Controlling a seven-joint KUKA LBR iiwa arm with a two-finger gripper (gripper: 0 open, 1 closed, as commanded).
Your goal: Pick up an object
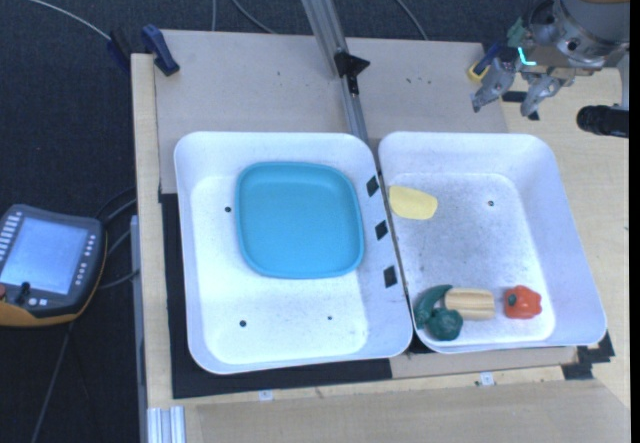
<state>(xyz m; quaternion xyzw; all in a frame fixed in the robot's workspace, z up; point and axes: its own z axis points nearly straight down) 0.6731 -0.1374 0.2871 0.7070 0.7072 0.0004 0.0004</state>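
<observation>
Nearest the camera, along the front wall of the right-hand shallow white bin (560,181), three small toy foods lie in a row: a dark green leafy plastic vegetable (437,312) at the left, a tan cylindrical piece like a bread roll (470,303) touching it, and just beside that a red plastic pepper with a green stem (521,302). Farther back in the same bin, near the wall it shares with its neighbour, a pale yellow flat plastic piece (412,202) lies alone on the speckled floor, well apart from the rest. The left-hand white bin (200,231) holds a turquoise square plate with rounded corners (300,219). Farthest off, above the bare bench beyond the right bin's back rim, hangs the two-finger gripper (512,96), its fingers spread apart with nothing between them. No grasp has begun, so the step in hand looks like the approach. The yellow piece seems the safest choice, being isolated and closest to the gripper, though its low profile calls for a deep descent. The red pepper is rounder and taller, but the roll and the bin's front wall crowd it.
</observation>
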